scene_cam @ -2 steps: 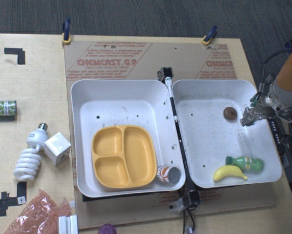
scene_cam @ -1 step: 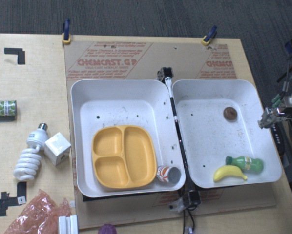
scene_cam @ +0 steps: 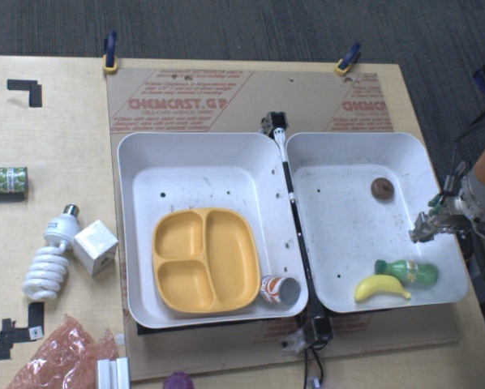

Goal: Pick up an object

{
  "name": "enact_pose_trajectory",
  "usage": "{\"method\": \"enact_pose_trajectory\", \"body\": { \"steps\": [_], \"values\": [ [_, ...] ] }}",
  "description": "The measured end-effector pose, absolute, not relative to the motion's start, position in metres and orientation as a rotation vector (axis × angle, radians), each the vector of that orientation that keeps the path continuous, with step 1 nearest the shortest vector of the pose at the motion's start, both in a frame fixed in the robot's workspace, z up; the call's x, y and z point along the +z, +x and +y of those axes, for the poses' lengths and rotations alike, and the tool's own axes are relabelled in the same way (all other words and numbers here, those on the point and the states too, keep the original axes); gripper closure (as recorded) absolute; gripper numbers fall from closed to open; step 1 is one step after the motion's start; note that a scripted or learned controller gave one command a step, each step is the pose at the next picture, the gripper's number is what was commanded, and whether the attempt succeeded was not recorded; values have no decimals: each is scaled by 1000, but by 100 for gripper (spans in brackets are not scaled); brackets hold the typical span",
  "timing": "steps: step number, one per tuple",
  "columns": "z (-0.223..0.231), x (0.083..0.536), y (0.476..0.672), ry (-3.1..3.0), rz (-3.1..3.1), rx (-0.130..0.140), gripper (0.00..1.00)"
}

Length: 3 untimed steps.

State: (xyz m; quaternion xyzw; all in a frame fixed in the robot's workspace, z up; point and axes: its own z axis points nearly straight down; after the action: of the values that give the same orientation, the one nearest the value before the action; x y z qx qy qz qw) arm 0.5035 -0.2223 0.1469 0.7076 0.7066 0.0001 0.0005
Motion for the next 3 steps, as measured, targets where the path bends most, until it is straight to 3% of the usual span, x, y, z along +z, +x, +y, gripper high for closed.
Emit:
{"method": "enact_pose_trajectory", "body": {
  "steps": [1,2,3],
  "values": [
    [-223,237,479,2220,2218,0,0],
    [-222,138,478,2223,2219,0,0],
    [-222,92,478,2223,2219,1,0]
  ]
}}
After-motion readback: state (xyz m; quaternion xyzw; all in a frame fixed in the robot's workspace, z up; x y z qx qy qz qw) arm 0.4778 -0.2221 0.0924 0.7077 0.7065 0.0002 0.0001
